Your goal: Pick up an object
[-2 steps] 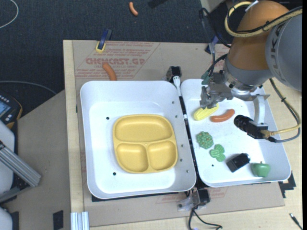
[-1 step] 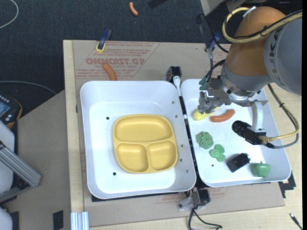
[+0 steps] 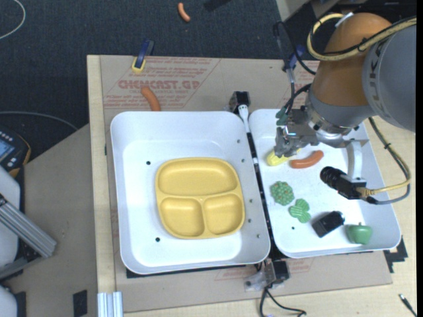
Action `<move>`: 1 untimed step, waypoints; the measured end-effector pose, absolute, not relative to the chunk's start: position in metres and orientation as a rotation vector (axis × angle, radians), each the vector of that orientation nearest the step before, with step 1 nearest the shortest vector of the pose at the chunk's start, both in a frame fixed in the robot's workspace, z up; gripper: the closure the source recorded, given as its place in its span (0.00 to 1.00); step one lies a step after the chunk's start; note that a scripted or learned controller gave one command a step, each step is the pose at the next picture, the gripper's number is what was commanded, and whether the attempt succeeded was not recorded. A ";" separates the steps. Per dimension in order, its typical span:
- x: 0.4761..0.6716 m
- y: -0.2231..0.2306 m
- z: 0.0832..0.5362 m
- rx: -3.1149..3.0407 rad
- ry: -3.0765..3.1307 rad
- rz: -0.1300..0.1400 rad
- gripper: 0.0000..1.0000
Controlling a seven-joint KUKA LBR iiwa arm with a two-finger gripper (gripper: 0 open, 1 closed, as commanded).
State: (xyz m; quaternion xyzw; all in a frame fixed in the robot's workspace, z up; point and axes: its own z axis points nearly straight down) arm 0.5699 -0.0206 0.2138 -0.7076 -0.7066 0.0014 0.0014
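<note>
My gripper [image 3: 285, 145] hangs low over the upper left of the right bin [image 3: 383, 197], just above a small yellow object [image 3: 275, 158] and close to touching it. A red-orange sausage [image 3: 307, 159] lies right beside it. Further toward the front of this bin are a green broccoli piece [image 3: 282, 191], a second small green item [image 3: 299, 211], a black block [image 3: 328, 223] and a green fruit [image 3: 359, 233]. Nothing is visibly lifted.
The left bin [image 3: 129, 177] holds a yellow divided plate [image 3: 198, 197]. Behind the bins, an orange sausage [image 3: 151, 98] and a blue-and-yellow clamp [image 3: 141, 57] lie on the cardboard. The ridge between the bins runs just left of the gripper.
</note>
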 end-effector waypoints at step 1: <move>0.571 -0.011 0.218 -2.221 -2.223 -0.001 1.00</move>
